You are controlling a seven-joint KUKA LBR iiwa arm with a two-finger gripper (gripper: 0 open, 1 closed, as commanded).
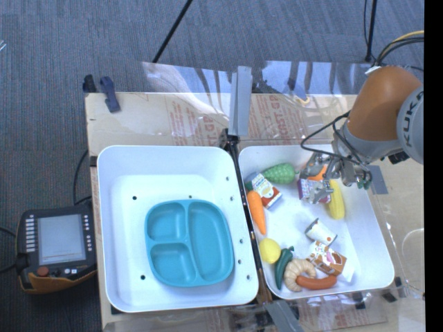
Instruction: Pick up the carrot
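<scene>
The gripper (318, 185) hung at the frame's right over the right bin (374, 244), well right of the carrot (257, 211); its grip could not be made out.

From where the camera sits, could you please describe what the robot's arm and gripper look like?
The arm is grey with a rounded orange band above the wrist and dark lettering on its grey shell. Black cables loop along it, and yellow ones arc behind. The gripper is a small cluster of grey metal and dark parts with a spot of orange.

bright, even light; slight softness
</scene>
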